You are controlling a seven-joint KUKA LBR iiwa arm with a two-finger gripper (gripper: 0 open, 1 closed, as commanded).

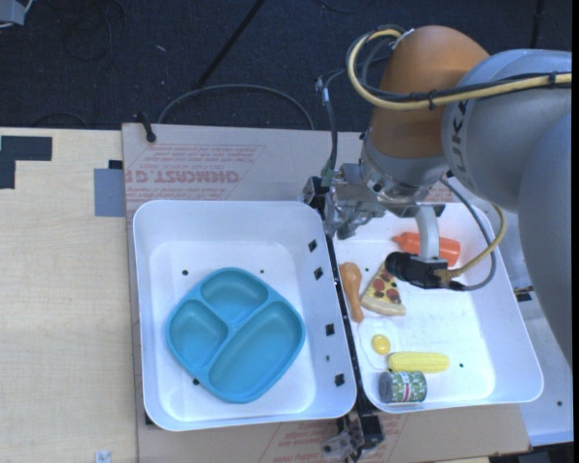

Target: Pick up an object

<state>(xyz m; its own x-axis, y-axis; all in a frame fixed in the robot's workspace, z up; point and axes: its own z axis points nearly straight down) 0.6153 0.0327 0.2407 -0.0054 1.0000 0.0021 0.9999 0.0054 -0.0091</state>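
A grey KUKA arm (502,133) with an orange band reaches in over the right bin (507,374), its gripper (352,215) hanging at the bin's upper left corner, close to the divider where the two bins meet; whether the jaws are apart or together cannot be told from this angle, and nothing can be seen between them. The nearest object, a toy hot dog (351,290), lies just below the gripper along the right bin's left wall, a slim orange-brown piece set nearly upright in the view, apart from the tool. Touching its right side is a toy pizza slice (384,293), a yellow wedge dotted with red and edged with a tan crust. Further right of the hot dog, an orange-red toy (434,247) rests partly behind a pale post and a black cable fitting (415,269) belonging to the arm. Below the hot dog sit a small yellow piece (380,343), a yellow corn cob (418,362) lying on its side, and a green-labelled can (402,387) against the bin's near wall. Left of the hot dog, across the divider, the left bin (154,230) holds a blue divided plate (235,334) with three compartments.
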